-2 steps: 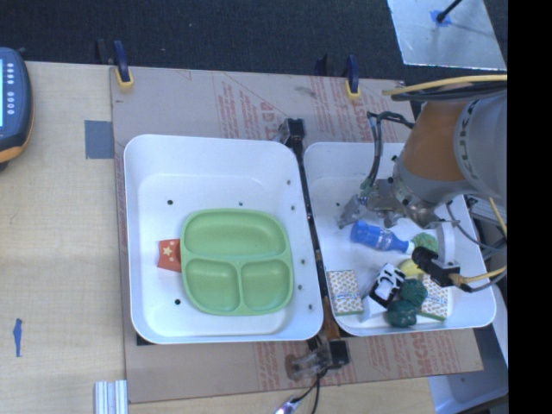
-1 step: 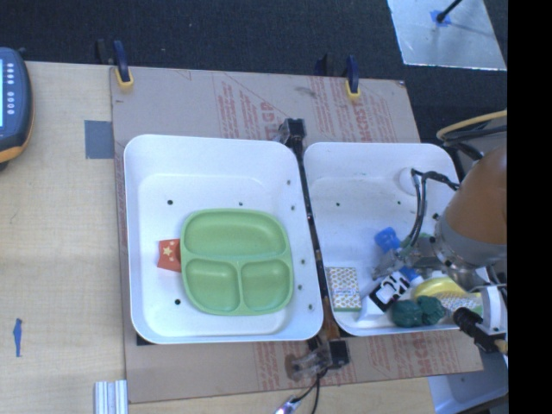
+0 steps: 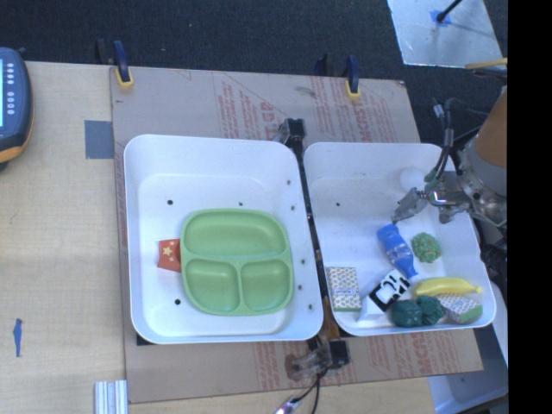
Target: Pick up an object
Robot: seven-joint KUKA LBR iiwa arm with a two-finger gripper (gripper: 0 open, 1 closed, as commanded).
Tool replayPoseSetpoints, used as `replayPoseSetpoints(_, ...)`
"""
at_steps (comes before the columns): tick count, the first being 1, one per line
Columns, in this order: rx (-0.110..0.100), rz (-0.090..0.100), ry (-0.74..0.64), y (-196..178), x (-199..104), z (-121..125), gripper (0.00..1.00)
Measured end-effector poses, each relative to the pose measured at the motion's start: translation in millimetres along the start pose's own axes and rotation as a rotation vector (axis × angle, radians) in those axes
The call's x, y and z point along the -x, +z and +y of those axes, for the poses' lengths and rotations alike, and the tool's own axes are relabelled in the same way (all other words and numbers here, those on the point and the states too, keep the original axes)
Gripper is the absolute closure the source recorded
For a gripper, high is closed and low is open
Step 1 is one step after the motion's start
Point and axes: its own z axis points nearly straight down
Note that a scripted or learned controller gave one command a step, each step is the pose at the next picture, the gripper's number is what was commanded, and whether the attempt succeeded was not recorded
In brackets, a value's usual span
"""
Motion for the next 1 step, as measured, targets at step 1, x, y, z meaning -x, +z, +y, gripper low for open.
replayPoseSetpoints(1, -0.020, 0.006, -0.002, 106.4, -12.0, 8.8, 0.00)
